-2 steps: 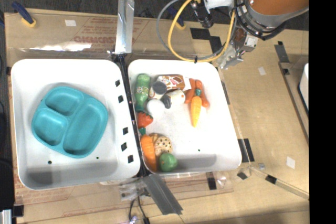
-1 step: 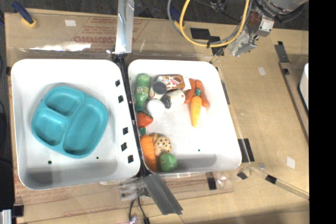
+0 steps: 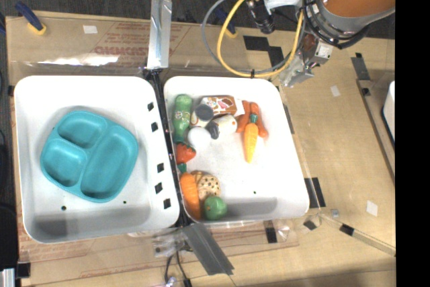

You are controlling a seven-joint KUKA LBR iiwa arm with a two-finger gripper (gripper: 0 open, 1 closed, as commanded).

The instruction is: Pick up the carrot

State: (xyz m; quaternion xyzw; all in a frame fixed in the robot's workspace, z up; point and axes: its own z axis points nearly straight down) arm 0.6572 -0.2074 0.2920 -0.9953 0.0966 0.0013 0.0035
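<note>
Gripper (image 3: 295, 75) hangs just outside the right bin's (image 3: 289, 165) far right corner; whether it is wide or narrow cannot be told. Inside that bin, near its far right part, lies the carrot (image 3: 253, 119): orange, slim, with a small green top. Its long axis runs roughly near-to-far across the bin. Beside the right bin, the left bin (image 3: 27, 144) holds a teal divided plate (image 3: 89, 154), on a brown bench (image 3: 349, 144).

Carrot (image 3: 250, 139) glossy, probably plastic; bins (image 3: 289, 165) smooth white plastic; bench (image 3: 349, 144) matt.
</note>
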